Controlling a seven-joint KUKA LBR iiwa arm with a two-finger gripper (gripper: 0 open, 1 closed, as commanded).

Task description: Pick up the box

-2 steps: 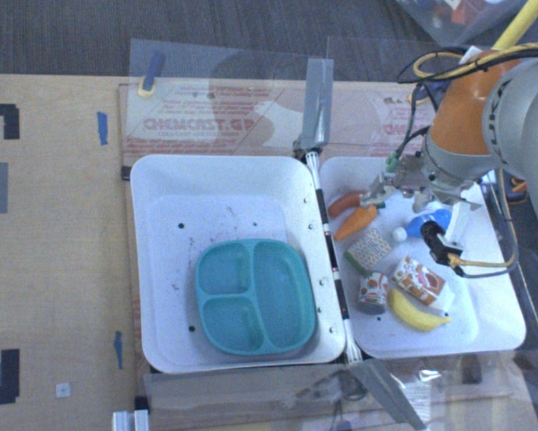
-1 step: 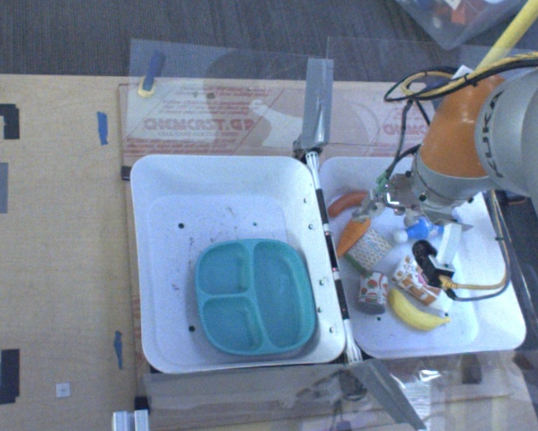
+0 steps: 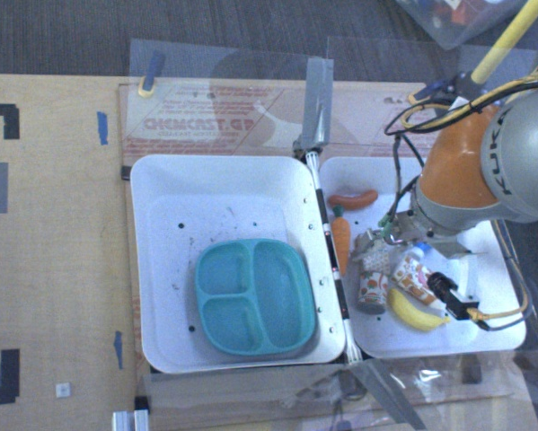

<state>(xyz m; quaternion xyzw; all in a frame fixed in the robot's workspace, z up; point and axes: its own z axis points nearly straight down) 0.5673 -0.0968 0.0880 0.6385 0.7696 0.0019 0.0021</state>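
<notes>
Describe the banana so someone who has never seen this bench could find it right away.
Look in the right-hand white bin, the one the grey and orange arm reaches over. Near that bin's front edge lies the banana, below a small printed box and right of a can. It is the only plain yellow, curved thing there.

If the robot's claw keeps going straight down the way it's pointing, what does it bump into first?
Probably the little box lying in the right bin, just above the banana. The claw hangs over that pile, pointing down. Depth is hard to judge from above, so the can beside it might be touched first.
</notes>
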